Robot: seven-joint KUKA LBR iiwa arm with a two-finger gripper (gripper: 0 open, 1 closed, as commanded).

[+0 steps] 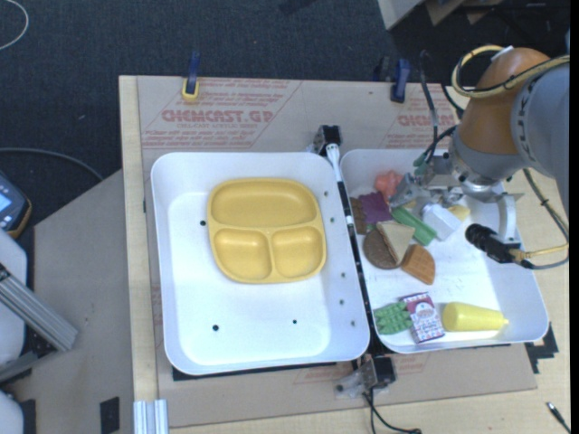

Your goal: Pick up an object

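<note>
Over the right bin [507,328], end effector [432,191] low among toy foods, green piece [414,224] just below, grip state unclear

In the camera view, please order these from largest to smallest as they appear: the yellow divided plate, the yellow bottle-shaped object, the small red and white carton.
1. Yellow divided plate, clearly largest.
2. Yellow bottle-shaped object.
3. Small red and white carton, somewhat smaller than the bottle-shaped object beside it.

One fixed camera above the bench [136,242] looks down slantwise on both bins [181,269].
</note>
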